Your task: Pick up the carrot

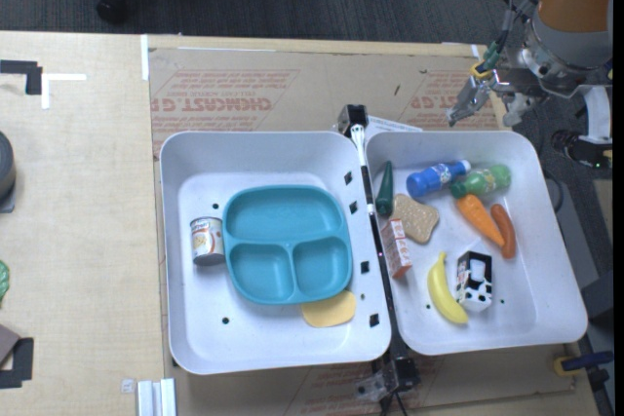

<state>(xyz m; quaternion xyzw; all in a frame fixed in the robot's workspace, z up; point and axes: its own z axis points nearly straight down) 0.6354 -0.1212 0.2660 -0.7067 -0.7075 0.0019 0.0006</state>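
the carrot (479, 215) lies in the right bin (558, 283), slanted, in its upper right part. just beside it on the right lies a thinner reddish-orange sausage-like piece (503, 228), nearly parallel to it. above the carrot are a green bottle (482, 180) and a blue bottle (436, 177), set end to end. to its left sits a slice of bread (417, 218), with a dark green vegetable (385, 189) and a small red carton (397, 248) by the divider. lower down are a banana (445, 291) and a black-and-white cow-patterned object (476, 280), touching or nearly so.

the gripper (468, 102) hangs beyond the far rim of the right bin, over the cardboard — well apart from the carrot. whether its jaws are open or closed i cannot tell; nothing is visibly held.

the left bin (180, 307) holds a teal divided tray (288, 242), a small can (207, 240) beside it, and a yellow flat piece (330, 310) peeking from under the tray's near edge.
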